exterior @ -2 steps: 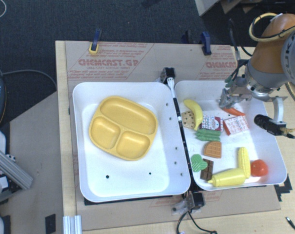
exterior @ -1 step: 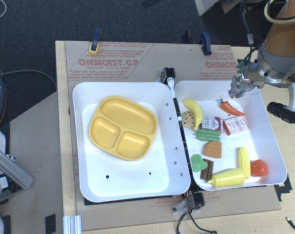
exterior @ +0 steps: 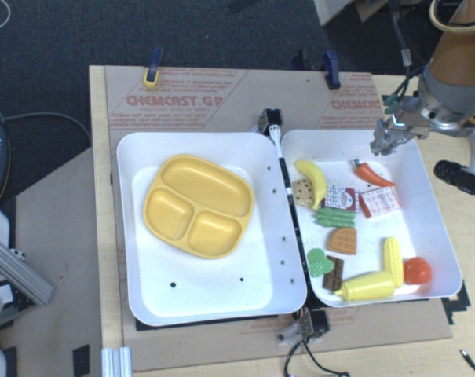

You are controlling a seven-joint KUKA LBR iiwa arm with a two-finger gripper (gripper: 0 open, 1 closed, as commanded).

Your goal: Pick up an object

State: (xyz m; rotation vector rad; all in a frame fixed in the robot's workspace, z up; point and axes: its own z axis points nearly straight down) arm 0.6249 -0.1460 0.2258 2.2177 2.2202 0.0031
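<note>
Camera view looks down on the counter (exterior: pixel 221 93), where two white bins sit side by side. Left bin (exterior: pixel 135 281) carries a yellow divided tray (exterior: pixel 198 204) lying flat near its middle. Right bin (exterior: pixel 441 234) holds a scatter of toy food: a banana (exterior: pixel 314 181) beside a cookie (exterior: pixel 302 192) at the left wall, a red chili pepper (exterior: pixel 370 173) toward the far side, two red-and-white packets (exterior: pixel 363 200) near the middle, a green pea pod (exterior: pixel 334 217) just below them, a waffle (exterior: pixel 342 242), a green leaf piece (exterior: pixel 319 262) touching a brown chocolate bar (exterior: pixel 333 273), a yellow mustard bottle (exterior: pixel 368 287), an ear of corn (exterior: pixel 392 259) and a tomato (exterior: pixel 417 271) at the near right corner. The pincer (exterior: pixel 385 142) hangs over the far right part of that bin, just beyond the chili pepper, with nothing visible between its fingers; whether they are spread or closed cannot be told.
</note>
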